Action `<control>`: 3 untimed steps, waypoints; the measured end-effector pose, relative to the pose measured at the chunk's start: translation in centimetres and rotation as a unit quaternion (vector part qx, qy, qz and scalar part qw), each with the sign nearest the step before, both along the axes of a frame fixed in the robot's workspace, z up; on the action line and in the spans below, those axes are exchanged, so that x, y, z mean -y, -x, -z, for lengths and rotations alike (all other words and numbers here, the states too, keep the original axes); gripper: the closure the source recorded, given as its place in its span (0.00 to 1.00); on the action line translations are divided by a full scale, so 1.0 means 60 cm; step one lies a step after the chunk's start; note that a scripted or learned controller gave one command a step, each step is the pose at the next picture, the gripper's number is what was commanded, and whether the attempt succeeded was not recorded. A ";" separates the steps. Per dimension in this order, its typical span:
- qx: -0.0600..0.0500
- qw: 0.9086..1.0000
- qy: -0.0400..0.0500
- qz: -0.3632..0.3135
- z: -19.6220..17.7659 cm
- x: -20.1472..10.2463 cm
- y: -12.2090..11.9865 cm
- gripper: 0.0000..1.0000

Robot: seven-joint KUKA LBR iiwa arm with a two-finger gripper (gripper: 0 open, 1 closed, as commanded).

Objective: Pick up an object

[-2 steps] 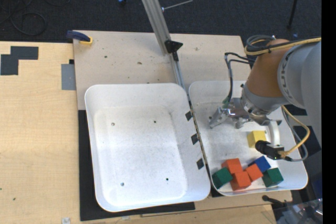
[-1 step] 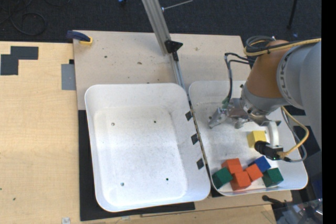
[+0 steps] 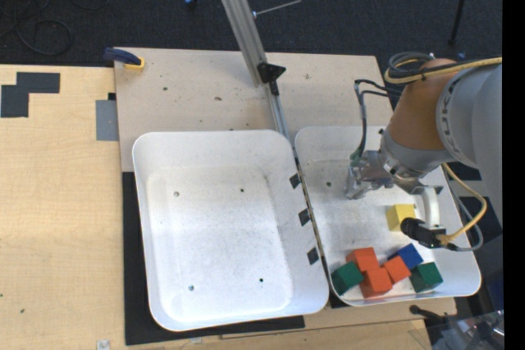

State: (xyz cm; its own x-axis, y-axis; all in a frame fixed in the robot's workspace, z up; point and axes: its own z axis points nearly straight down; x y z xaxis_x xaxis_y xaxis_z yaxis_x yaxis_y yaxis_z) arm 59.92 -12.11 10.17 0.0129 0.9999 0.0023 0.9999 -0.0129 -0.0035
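Beside the gripper, finger spread indiscernible, yellow block lies apart; closing here probably grasps bare bin.

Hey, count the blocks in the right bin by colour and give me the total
Yellow block: 1
Orange blocks: 3
Green blocks: 2
Blue block: 1
Total: 7
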 end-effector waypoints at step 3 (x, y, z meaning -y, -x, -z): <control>-0.001 1.000 0.000 -0.007 -0.161 -0.056 0.027 1.00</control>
